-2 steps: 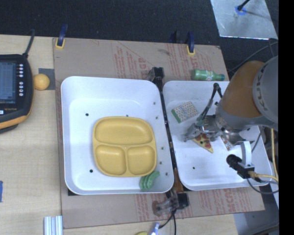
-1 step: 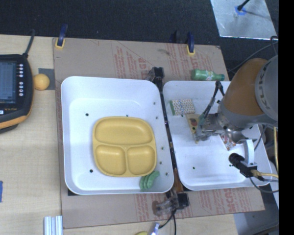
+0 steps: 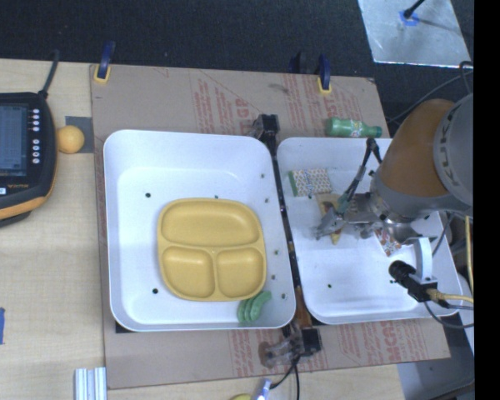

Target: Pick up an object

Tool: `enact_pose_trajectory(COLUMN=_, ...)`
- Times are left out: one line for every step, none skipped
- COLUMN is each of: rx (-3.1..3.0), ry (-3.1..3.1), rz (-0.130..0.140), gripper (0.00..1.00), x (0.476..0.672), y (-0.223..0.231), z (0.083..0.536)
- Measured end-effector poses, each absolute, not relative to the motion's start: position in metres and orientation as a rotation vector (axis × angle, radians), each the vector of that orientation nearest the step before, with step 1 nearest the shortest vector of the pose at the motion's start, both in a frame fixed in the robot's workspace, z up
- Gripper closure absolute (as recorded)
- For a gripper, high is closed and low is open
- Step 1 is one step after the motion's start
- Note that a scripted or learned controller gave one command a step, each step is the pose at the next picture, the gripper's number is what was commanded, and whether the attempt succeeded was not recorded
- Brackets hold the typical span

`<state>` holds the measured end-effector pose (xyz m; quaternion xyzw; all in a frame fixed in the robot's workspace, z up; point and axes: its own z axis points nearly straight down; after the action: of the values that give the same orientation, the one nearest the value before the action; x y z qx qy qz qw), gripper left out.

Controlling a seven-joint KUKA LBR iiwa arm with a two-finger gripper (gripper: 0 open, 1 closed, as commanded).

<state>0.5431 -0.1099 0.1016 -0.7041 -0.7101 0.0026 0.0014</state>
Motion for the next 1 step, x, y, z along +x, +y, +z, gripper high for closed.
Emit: enact_pose_trajectory(rx=-2.215, ry=-2.225, rz=0.003, gripper=0.00, x=0.5866, y=-0.1080, z=0.0917)
